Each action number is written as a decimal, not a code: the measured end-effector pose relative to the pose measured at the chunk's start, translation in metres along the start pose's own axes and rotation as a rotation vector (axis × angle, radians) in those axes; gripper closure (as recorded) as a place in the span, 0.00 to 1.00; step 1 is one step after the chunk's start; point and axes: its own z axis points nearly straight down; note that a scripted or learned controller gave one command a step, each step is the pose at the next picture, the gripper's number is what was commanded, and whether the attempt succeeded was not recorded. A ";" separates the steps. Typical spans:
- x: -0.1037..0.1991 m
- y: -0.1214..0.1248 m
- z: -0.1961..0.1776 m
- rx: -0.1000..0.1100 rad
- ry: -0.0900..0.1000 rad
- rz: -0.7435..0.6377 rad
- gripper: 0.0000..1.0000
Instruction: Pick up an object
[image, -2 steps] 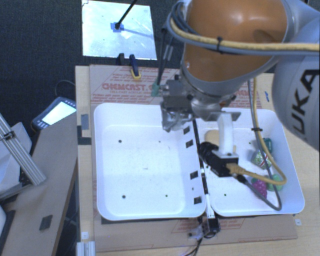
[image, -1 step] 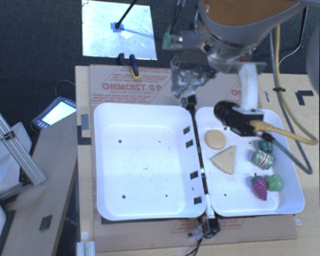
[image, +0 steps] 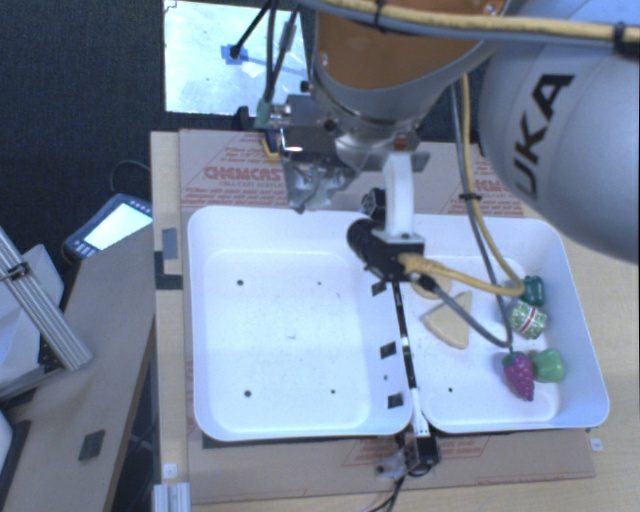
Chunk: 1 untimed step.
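Arm (image: 520, 110) reaches in from the right, high in frame, orange band at top centre. Gripper (image: 312, 190) hangs below the wrist, pointing down. Finger state unreadable from this angle.

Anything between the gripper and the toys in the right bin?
Partly. The gripper hangs over the far rim of the left bin. The toys sit in the right bin, past the divider. Yellow and grey cables drape over that bin beside them.
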 end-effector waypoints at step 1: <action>-0.039 0.054 -0.069 -0.014 0.003 0.010 1.00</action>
